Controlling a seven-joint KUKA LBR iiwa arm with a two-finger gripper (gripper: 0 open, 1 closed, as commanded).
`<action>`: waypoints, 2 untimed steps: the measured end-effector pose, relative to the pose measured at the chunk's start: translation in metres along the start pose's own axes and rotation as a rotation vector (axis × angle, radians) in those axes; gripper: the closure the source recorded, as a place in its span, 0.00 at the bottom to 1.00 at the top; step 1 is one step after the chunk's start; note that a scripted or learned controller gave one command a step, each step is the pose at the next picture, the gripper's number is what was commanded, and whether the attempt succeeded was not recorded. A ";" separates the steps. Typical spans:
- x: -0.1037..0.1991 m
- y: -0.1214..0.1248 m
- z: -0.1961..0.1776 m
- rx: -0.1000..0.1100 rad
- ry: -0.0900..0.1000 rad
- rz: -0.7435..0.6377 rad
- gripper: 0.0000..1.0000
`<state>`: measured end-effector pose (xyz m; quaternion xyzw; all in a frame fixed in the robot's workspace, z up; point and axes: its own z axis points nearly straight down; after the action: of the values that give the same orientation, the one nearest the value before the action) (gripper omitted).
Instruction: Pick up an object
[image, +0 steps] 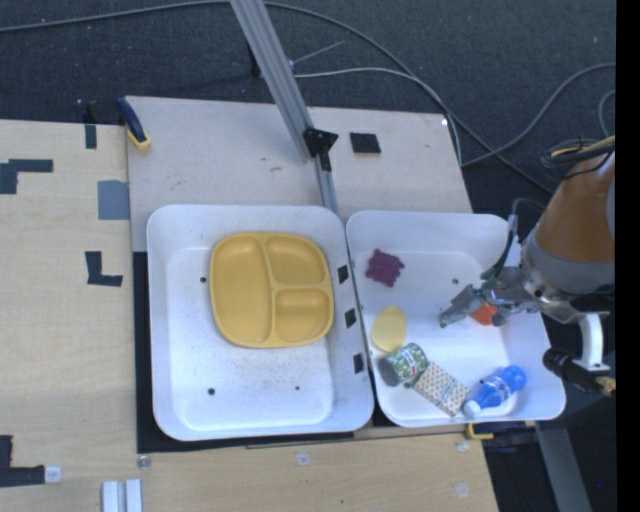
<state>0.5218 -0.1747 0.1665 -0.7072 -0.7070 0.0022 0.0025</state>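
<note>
My gripper (462, 306) hangs low over the right half of the right bin (440, 232), pointing left. A small orange-red object (485, 315) lies right against it, partly hidden by the gripper body. Whether it is held I cannot see. A purple lump (384, 267) lies at the bin's upper left. Lower down, a yellow round piece (390, 326) rests above a green can (405, 363). A patterned packet (439, 388) and a blue bottle (496, 390) lie along the front wall.
The left bin (170, 300) holds a yellow divided plate (271, 288). A metal strut (285, 85) slants from the top down to the gap between the bins. Cables trail across the dark floor at the upper right.
</note>
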 end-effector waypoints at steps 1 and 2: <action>-0.006 -0.005 0.061 0.000 0.001 0.000 0.00; -0.006 -0.004 0.048 -0.003 0.000 -0.002 1.00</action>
<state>0.5172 -0.1802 0.1189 -0.7065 -0.7077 0.0011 0.0017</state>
